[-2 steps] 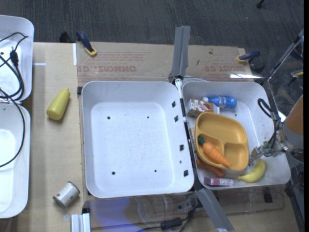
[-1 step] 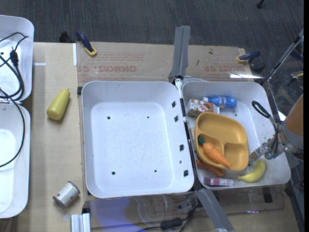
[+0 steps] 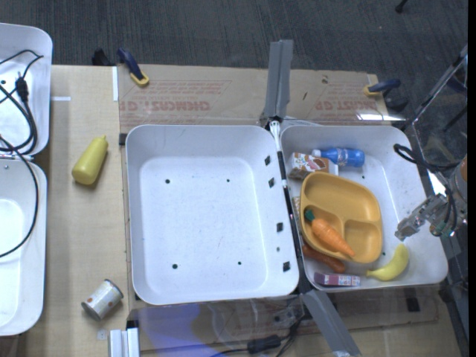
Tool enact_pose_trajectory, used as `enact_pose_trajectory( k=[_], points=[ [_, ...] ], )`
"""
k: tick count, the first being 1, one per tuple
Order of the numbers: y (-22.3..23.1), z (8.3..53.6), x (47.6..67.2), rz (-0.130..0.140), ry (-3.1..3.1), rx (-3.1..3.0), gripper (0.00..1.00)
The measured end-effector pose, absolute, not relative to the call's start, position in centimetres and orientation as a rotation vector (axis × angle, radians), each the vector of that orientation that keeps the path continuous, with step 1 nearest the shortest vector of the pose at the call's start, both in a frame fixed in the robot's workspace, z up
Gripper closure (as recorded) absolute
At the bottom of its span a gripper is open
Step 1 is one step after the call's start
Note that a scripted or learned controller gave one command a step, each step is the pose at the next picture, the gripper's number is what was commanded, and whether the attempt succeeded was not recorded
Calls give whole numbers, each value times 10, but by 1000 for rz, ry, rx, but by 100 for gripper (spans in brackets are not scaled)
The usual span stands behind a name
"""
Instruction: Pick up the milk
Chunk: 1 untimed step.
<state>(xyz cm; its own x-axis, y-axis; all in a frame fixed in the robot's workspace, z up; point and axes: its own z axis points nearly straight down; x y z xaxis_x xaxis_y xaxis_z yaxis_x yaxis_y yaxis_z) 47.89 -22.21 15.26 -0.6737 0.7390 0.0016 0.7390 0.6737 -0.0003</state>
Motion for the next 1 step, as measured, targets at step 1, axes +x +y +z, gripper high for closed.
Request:
enact_pose_trajectory(
  k=[1],
  points=[
    [-221, 89, 478, -3, -3034, -803, 100]
  ],
)
